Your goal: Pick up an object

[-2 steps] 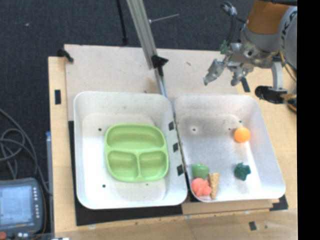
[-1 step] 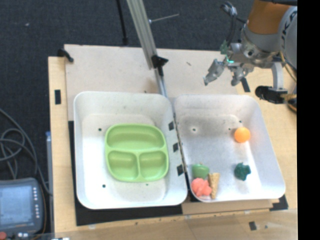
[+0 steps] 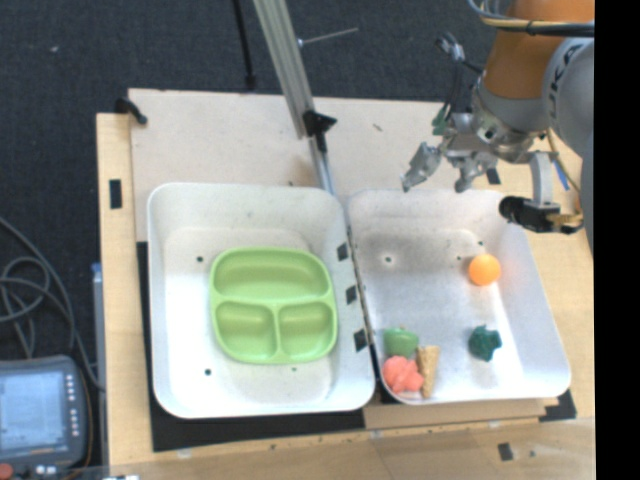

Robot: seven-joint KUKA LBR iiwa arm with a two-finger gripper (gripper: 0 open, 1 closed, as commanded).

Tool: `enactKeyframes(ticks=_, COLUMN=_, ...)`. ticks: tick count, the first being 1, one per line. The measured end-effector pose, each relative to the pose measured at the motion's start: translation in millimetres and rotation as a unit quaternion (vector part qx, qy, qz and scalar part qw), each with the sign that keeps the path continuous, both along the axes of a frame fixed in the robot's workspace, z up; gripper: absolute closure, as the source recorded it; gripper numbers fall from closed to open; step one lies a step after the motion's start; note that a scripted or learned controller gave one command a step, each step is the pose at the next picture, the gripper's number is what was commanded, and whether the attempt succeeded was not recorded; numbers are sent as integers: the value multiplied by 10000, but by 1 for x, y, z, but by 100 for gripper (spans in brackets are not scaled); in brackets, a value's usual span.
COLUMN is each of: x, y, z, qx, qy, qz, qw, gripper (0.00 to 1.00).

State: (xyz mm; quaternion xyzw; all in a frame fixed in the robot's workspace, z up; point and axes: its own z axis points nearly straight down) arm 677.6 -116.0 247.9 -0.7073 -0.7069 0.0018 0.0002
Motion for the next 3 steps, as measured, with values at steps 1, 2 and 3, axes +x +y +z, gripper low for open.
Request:
enactKeyframes(ticks=1, x=1, y=-2, z=-42, qx=1, qy=2, qz=-4, qw=10000, gripper=0)
enactKeyframes(ticks=2, x=0, y=3, z=-86, qx=4, qy=5, qz=4, qw=10000, gripper=0)
enactKeyframes(ticks=3, x=2, y=1, z=-71, qx=0, qy=-37, qz=-5, qw=10000, gripper=100)
